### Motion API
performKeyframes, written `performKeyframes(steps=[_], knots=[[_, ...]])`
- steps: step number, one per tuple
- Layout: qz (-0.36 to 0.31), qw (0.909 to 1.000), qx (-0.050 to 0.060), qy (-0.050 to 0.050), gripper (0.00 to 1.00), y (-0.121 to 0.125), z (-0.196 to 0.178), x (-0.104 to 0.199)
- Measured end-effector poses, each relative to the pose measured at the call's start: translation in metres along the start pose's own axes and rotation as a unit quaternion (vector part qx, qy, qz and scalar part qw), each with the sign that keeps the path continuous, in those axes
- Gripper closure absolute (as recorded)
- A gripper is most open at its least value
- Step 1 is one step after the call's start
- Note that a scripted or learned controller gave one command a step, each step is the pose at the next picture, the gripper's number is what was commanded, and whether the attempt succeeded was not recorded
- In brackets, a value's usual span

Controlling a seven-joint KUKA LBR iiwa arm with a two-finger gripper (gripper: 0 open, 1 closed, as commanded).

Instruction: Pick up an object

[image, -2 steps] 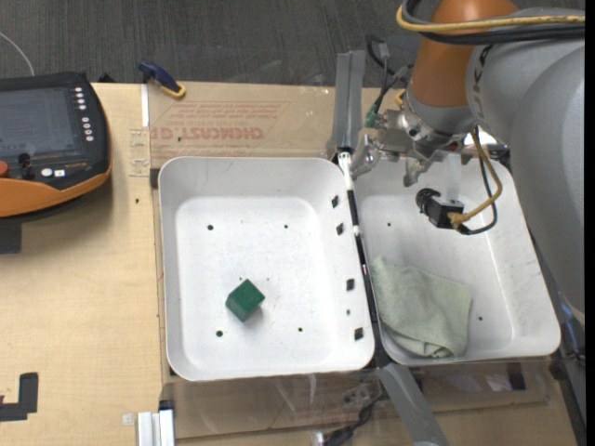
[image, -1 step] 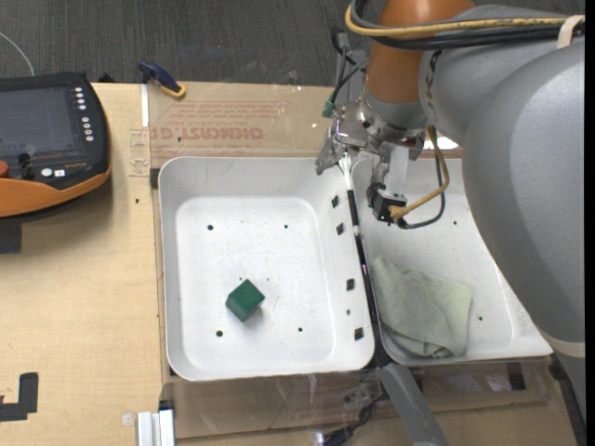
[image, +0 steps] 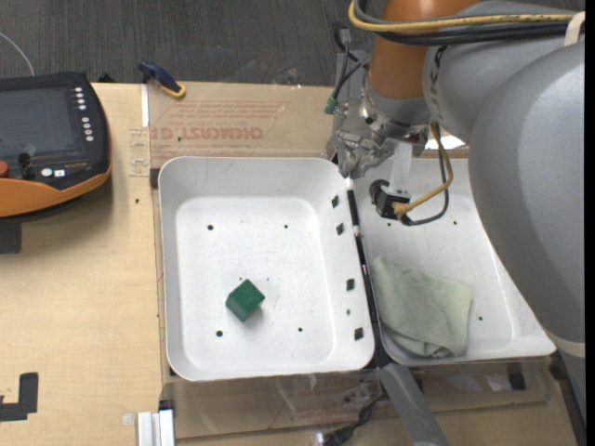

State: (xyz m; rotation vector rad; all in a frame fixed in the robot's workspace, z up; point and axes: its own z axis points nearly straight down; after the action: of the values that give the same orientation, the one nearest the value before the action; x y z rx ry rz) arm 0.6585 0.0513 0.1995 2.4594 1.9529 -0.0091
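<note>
Green block (image: 245, 300) sits in the left bin (image: 186, 249) — near its front. Gripper (image: 358, 161) hangs at the far edge between bins — open or closed, hard to tell.

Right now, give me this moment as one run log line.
gripper: over the bins' shared back corner | small green block: left white bin | pale green cloth: right white bin

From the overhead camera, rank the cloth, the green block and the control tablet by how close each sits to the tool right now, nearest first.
Measured from the tool, at the top edge where the two bins meet:
1. Cloth, in the right bin, below the tool.
2. Green block, in the left bin, toward its lower left.
3. Control tablet, on the bench at the far left, outside both bins.
</note>
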Motion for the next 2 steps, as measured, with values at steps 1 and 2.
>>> performKeyframes(steps=[1, 2], knots=[[-0.009, 1.0000, -0.001, 0.001, 1.00, -0.008, -0.096, 0.025], [-0.066, 0.9978, 0.000, 0.001, 1.00, -0.030, -0.098, 0.072]])
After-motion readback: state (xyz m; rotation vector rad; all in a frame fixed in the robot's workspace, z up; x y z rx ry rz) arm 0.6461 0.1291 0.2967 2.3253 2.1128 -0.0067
